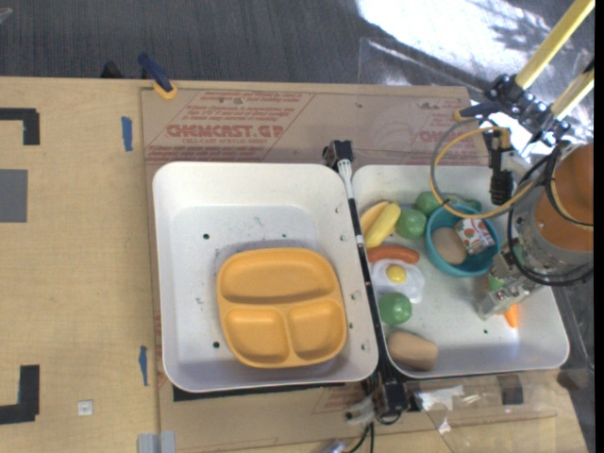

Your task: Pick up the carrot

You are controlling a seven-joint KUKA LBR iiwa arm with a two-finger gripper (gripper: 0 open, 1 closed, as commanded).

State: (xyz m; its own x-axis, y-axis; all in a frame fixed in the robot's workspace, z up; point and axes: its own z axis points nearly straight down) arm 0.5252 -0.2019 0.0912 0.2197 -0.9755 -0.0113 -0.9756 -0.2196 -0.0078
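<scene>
We see the arm (566, 215) reaching in from the right over the right bin (543, 352), its orange band high at the frame's edge and the gripper (497, 295) lowered near the bin floor at the bin's right side. The carrot (511, 317) shows as a small orange tip just below and slightly right of the gripper, touching or nearly touching it; we cannot tell whether it is between the fingers, because the metal parts hide most of it. Left of the gripper sits a teal bowl (460, 243) with a brown egg-like piece (449, 248) and a small carton (475, 235) inside it. Further left in the same bin lie a yellow banana (379, 222), two green round pieces (412, 223) beside it, a red sausage (393, 253), a fried egg (396, 276), another green ball (396, 308) and a tan potato (412, 349) near the front wall. The left bin (179, 253) holds an orange divided tray (280, 305), well apart from the gripper and the carrot. Both bins rest on a cardboard sheet (236, 125).
</scene>
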